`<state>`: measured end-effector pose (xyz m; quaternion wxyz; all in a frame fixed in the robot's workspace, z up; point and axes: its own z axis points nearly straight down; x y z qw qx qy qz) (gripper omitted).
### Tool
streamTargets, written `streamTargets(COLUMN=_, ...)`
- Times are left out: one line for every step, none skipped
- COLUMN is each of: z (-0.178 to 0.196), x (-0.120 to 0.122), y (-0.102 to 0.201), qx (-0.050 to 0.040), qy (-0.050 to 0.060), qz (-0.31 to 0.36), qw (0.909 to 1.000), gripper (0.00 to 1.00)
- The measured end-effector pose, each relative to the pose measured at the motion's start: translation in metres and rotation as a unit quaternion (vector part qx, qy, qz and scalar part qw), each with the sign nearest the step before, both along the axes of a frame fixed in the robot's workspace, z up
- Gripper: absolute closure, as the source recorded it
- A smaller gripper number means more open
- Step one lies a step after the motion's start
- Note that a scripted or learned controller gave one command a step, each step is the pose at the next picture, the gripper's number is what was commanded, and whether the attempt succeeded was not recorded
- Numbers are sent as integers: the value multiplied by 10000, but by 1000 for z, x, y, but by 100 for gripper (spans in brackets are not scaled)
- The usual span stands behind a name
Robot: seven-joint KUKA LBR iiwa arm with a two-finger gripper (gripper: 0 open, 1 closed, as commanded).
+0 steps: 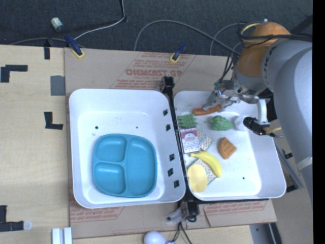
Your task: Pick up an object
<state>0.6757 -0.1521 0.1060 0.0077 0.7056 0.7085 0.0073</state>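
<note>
A: End effector position: at the far edge of the right bin, directly over the orange carrot-like piece. How far its parts are spread, and whether anything is gripped, cannot be told from this view.

B: Candidate objects, right bin: the orange piece lies at the far side. A dark green leafy item sits by the divider. A lighter green item lies just to its right. A small printed packet lies below these. A brown wedge sits mid-bin. A yellow banana lies touching a pale yellow rounded piece near the front.

A: Left bin contents: one blue divided plate, three compartments, toward the front.

B: Arm: grey body with orange band, at the right of the surface
</note>
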Motion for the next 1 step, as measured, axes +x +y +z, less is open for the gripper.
streamTargets(z=79, x=-62, y=74, qx=5, qy=101, qz=-6, qw=9999, gripper=100)
